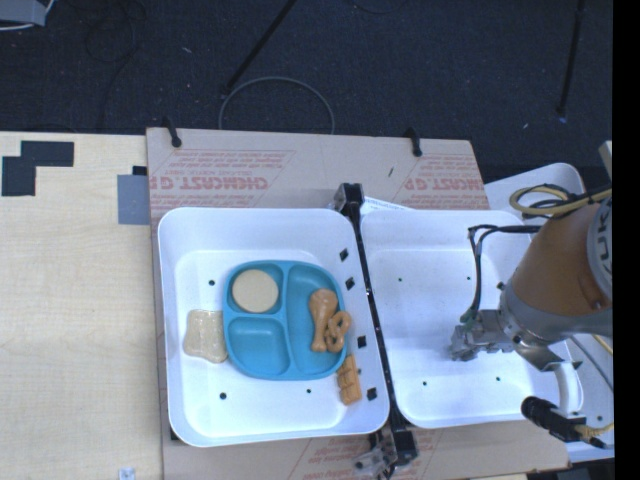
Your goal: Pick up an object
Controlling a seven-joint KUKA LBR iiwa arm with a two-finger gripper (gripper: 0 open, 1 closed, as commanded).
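Claw point(466, 345) low in right bin point(420, 408), blue tray point(262, 353) in left bin point(190, 408)

Right bin point(420, 388) floor lies open; blue tray point(262, 353) and food crowd the left bin point(190, 408)

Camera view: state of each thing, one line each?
Blue tray: flat in left bin.
Round cookie: in tray's upper-left compartment.
Pretzel piece: in tray's right compartment.
Tan slice: on bin floor, at tray's left edge.
Small brown piece: on bin floor, beside tray's lower-right corner.
Hand: low in right bin.
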